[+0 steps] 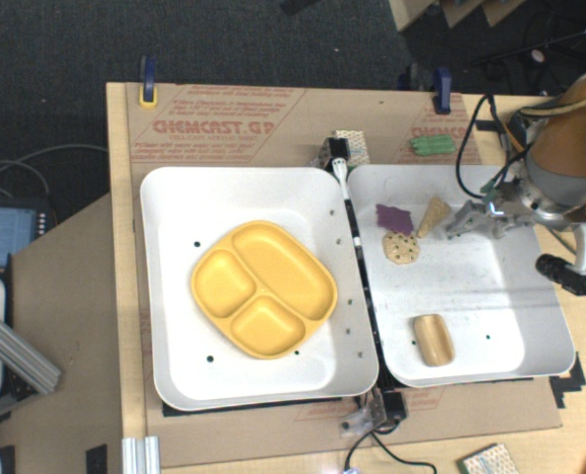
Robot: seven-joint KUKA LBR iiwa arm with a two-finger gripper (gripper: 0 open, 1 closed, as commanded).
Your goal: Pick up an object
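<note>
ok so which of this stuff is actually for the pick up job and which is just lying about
For the job:
- gripper, low over the right bin
- purple piece
- tan wedge
- round cracker
- brown bread roll
- yellow divided plate in the left bin, possibly

Lying about:
- green item on the board, outside the bins
- blue clamps

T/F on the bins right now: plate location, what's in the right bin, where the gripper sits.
1. The yellow divided plate lies in the left bin. True.
2. The purple piece sits in the left bin. False: it lies in the right bin.
3. The bread roll touches the round cracker. False: they lie well apart.
4. The gripper is over the right bin. True.
5. The green item is inside a bin. False: it rests on the board behind the right bin.
</note>
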